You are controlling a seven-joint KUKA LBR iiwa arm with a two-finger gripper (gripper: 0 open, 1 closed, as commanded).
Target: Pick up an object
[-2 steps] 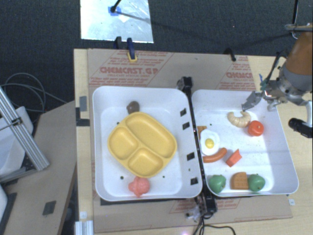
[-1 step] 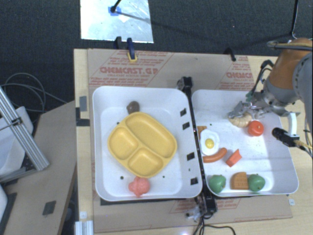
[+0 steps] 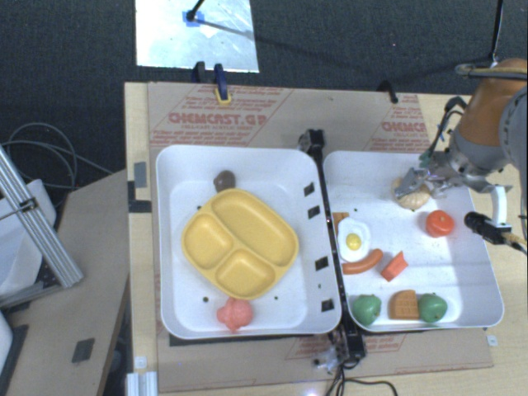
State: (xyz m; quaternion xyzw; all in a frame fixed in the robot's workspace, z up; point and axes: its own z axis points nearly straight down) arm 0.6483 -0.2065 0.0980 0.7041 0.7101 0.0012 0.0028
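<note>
Grey metal gripper (image 3: 415, 186) sits low in the right bin's (image 3: 478, 258) far part, directly over a tan bread roll (image 3: 415, 197) (its opening and any grasp cannot be told).

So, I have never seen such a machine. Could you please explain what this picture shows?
One camera looks down at a slant on a bench. The grey and orange robot arm reaches in from the right. Its gripper is low over a pale, bread-like toy in the right bin; I cannot tell whether it holds it. That bin also has toy food: a fried egg, a sausage, a tomato and two green pieces. The left bin holds a yellow divided plate, a pink toy and a brown one.
</note>
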